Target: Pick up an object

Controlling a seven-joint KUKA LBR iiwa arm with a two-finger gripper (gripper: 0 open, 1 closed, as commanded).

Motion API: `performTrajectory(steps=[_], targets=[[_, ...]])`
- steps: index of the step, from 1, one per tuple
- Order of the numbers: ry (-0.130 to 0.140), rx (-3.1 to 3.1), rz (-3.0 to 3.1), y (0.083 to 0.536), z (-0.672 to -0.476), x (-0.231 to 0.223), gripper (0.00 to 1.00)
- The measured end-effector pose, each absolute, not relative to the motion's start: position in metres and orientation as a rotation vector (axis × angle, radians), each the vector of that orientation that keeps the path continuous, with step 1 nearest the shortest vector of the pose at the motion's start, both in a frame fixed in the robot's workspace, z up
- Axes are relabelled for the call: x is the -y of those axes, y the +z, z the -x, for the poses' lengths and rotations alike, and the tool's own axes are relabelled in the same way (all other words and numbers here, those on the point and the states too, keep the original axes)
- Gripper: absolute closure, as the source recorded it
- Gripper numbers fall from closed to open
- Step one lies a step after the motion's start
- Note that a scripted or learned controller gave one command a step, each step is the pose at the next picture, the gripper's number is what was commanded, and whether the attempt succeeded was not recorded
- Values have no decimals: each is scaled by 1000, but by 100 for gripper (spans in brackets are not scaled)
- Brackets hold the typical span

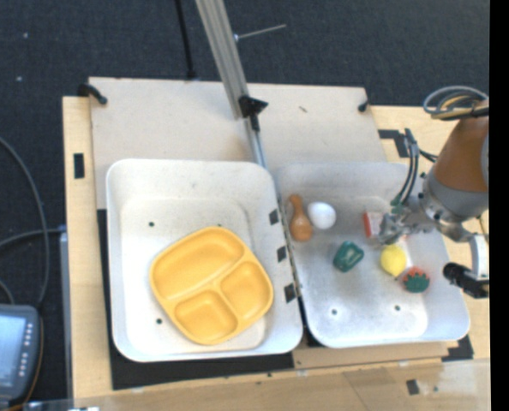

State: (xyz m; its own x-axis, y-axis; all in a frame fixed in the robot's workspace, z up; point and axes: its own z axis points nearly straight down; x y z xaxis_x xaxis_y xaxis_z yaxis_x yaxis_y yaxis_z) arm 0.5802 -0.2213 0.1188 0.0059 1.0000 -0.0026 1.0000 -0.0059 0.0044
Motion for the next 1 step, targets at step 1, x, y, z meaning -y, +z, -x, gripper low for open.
performTrajectory(steps=[1], targets=[[5, -2219, -2213, 184, -583, 222, 100]])
